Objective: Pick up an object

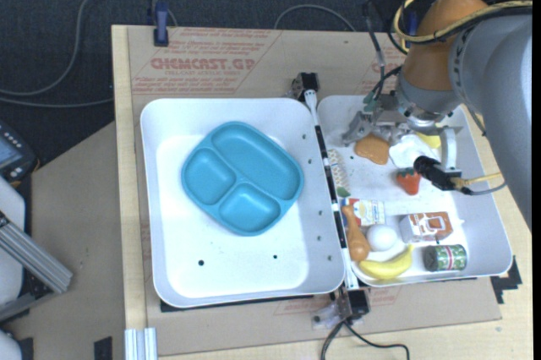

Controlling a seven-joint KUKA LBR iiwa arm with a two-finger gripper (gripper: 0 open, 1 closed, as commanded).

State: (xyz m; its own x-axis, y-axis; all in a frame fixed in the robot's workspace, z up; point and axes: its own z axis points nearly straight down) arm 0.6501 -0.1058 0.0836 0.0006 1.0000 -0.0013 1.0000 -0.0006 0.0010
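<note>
Here, claw [372,123] above toy food [373,150].

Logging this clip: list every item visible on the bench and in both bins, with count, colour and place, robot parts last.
Left bin: 1, white, left half of bench.
Divided plate: 1, blue, inside left bin.
Right bin: 1, white, right half.
Banana: 1, yellow, right bin near edge.
Egg: 1, white, above banana.
Carrot: 1, orange, beside egg.
Can: 1, green label, right of banana.
Carton: 1, white and brown, above can.
Bread-like piece: 1, tan, right bin's far part.
Arm: 1, grey with orange band.
Gripper: 1, above right bin's far part.
</note>
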